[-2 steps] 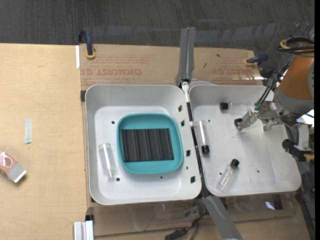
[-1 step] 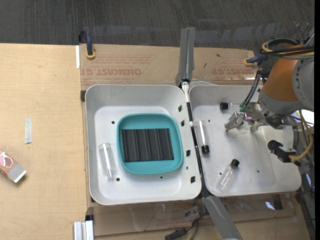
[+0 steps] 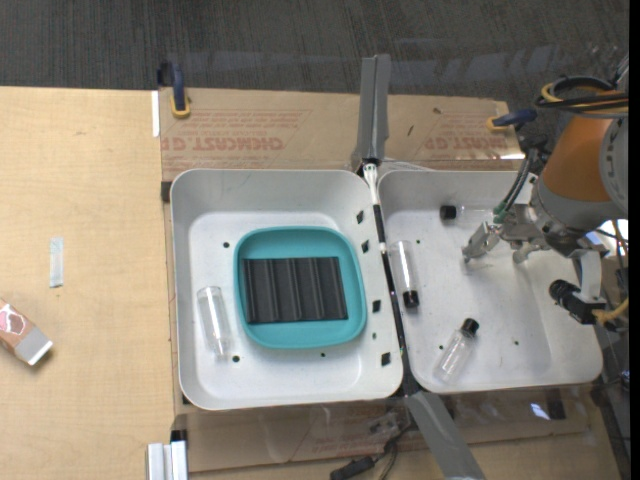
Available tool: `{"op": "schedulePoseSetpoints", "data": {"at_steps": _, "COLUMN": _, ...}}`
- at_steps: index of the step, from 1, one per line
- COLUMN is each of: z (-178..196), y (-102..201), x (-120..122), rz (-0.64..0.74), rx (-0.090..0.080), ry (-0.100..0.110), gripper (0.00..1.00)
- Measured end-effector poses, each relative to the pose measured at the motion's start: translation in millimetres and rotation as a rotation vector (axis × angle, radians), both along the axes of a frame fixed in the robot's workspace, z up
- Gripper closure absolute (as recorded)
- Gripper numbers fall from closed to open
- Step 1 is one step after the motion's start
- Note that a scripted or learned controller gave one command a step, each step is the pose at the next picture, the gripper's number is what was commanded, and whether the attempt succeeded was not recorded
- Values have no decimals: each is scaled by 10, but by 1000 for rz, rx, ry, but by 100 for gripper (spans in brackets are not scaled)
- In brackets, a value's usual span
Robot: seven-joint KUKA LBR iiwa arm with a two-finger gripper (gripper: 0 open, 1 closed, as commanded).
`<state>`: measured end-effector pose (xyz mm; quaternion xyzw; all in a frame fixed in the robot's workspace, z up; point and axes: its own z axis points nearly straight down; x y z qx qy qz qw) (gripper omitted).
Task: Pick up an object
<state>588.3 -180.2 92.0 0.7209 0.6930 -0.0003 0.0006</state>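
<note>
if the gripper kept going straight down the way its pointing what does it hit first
Probably the bare floor of the right bin. The gripper hangs over an open patch, apart from the small black cap and the vials. Depth is hard to judge from this view.

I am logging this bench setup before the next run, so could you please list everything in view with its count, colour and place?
White bins: 2, white, side by side on the bench; left bin, right bin.
Tray: 1, teal with a dark ribbed inside, middle of the left bin.
Clear vials: 3, transparent; one in the left bin beside the tray, one with a black cap by the right bin's left wall, one with a black cap near the right bin's front.
Small black piece: 1, black, back of the right bin.
Arm: 1, grey with an orange band, over the right bin.
Claw: 1, metal, above the right bin's floor.
</note>
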Motion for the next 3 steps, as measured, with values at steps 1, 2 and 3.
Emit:
{"op": "schedulePoseSetpoints", "data": {"at_steps": 1, "z": -6, "y": 242, "x": -82, "rz": 25, "rx": 1, "ry": 2, "gripper": 0}}
{"op": "schedulePoseSetpoints", "data": {"at_steps": 2, "z": 82, "y": 232, "x": -84, "rz": 24, "rx": 0, "ry": 3, "gripper": 100}}
{"op": "schedulePoseSetpoints", "data": {"at_steps": 3, "z": 82, "y": 231, "x": -85, "rz": 23, "rx": 0, "ry": 3, "gripper": 0}}
